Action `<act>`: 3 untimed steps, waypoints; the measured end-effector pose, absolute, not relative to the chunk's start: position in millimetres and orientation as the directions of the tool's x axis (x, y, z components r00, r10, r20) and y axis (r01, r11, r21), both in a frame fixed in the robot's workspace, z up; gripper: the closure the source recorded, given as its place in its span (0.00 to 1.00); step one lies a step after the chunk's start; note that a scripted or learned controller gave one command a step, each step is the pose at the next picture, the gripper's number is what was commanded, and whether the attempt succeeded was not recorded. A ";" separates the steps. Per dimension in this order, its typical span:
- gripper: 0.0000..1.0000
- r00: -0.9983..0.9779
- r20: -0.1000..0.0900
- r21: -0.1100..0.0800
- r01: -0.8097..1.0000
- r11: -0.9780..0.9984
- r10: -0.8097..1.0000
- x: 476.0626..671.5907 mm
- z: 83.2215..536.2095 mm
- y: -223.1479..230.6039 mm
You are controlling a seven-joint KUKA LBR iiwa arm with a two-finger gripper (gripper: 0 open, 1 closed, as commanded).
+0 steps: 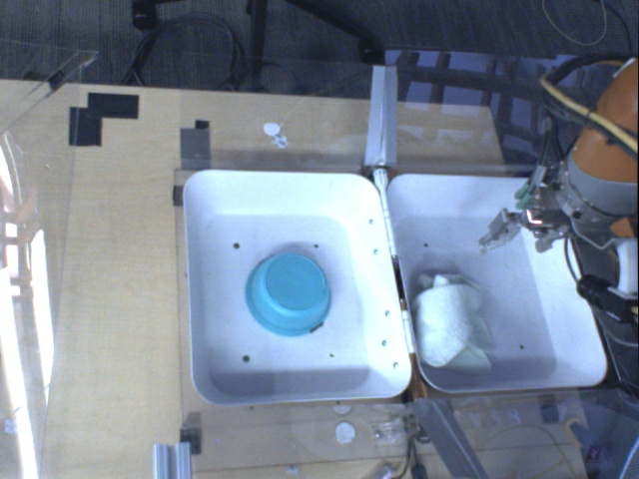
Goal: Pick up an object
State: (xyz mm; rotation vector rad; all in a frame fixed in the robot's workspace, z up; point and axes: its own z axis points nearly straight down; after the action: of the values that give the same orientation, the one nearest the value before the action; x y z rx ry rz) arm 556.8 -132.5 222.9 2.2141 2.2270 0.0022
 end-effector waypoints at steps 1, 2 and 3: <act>0.00 -0.134 -0.001 0.007 0.991 0.134 0.991 586.4 90.5 -110.5; 0.00 -0.243 -0.001 0.004 0.970 0.243 0.970 604.6 102.7 -111.9; 1.00 -0.244 -0.003 0.010 0.970 0.244 0.970 606.5 114.0 -111.0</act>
State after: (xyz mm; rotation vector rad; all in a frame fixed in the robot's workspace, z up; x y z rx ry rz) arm 606.5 -111.0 114.0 1.9265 2.4715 0.0095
